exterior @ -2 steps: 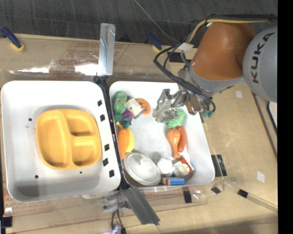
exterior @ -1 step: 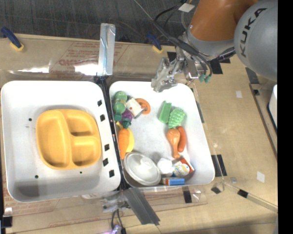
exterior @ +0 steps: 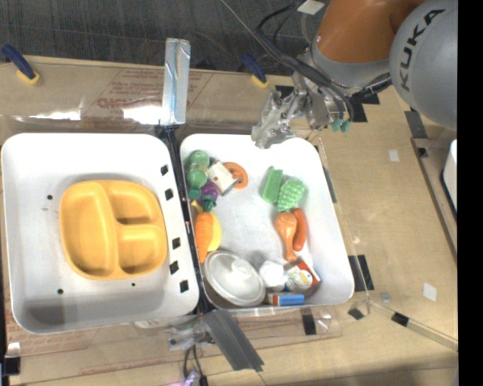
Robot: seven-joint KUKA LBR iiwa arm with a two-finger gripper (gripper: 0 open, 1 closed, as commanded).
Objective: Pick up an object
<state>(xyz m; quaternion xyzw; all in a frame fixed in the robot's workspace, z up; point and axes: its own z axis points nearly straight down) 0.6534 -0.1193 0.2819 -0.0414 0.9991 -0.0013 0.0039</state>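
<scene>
Hovering above the upper rim of the right bin [exterior: 332, 207], the gripper [exterior: 272, 129] is sitting in the upper middle of the frame, just beyond the bin's far edge, with nothing showing between its fingers; how wide the claw is standing I cannot tell from this slanted look down.

To do this step well, the arm is probably needing to travel down-frame and lower over one piece that has bare white floor around it. The green toy [exterior: 283, 188], lying in the upper right part of that bin, is looking like the fairest target: it is nearest the gripper and is standing apart from the crowded left wall. It is appearing as a pale green, bumpy piece beside a smoother, darker green slab, the two touching. Just below it the orange drumstick-like toy [exterior: 288, 230] is lying lengthwise, so a descent drifting low in the frame is risking a pinch on both.

The metal bowl [exterior: 235, 278] at the bottom is looking too broad for the fingers. The yellow divided tray [exterior: 113, 227] is resting in the left bin [exterior: 24, 175].
</scene>
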